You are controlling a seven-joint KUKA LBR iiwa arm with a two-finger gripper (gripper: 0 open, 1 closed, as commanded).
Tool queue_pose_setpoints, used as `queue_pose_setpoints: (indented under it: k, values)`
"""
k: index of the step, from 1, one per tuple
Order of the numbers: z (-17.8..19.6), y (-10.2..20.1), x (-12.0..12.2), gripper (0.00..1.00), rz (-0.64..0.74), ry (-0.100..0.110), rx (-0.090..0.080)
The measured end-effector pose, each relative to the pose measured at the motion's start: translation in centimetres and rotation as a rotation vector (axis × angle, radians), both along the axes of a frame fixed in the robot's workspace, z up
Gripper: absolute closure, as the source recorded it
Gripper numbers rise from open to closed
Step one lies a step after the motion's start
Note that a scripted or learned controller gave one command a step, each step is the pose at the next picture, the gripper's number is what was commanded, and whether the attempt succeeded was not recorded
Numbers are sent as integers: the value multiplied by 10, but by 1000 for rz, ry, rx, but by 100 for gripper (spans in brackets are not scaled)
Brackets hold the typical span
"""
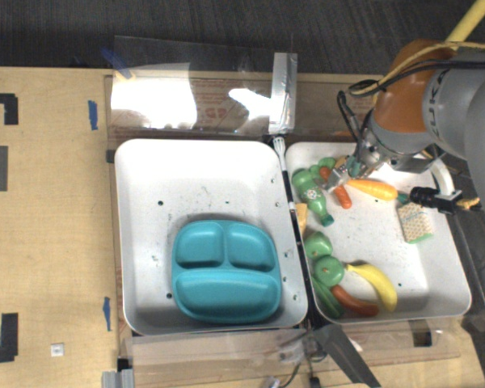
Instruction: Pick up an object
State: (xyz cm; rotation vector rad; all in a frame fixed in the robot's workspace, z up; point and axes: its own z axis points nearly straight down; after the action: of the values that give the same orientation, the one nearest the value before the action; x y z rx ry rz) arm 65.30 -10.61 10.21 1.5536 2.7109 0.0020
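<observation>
- Desk (40,241): a tan surface carrying two shallow white bins side by side, with black corner marks and strips of blue tape on its left part.
- Left bin (145,176): holds a teal divided tray (225,272), which lies toward the near side of the bin with two small compartments on its far side and one long compartment on its near side.
- Right bin (436,273): holds the loose objects, gathered mostly along its left wall and far side.
- Arm (444,111): grey with an orange band, reaching in from the right over the far right corner of the right bin.
- Hand (349,170): low over the far left part of the right bin, just beside the far cluster of objects; its grip cannot be told, since the tip is small and merges with the items around it.
- Far cluster: green toy pieces (309,186) against the left wall, a small red-orange piece (342,198) beside them, and an orange-yellow carrot-like item (373,189) lying crosswise to the right of the hand.
- Sponge-like block (415,221): pale with a green tint, near the right wall, well apart from the cluster.
- Near cluster: green round fruits (323,259) by the left wall, a yellow banana (377,283) curving to their right, and a red item (356,301) touching the banana's near side.
</observation>
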Motion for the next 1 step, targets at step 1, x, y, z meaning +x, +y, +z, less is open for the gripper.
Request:
queue_pose_setpoints:
  k: [1]
  values:
    - [108, 52, 17, 100, -73, 1, 8]
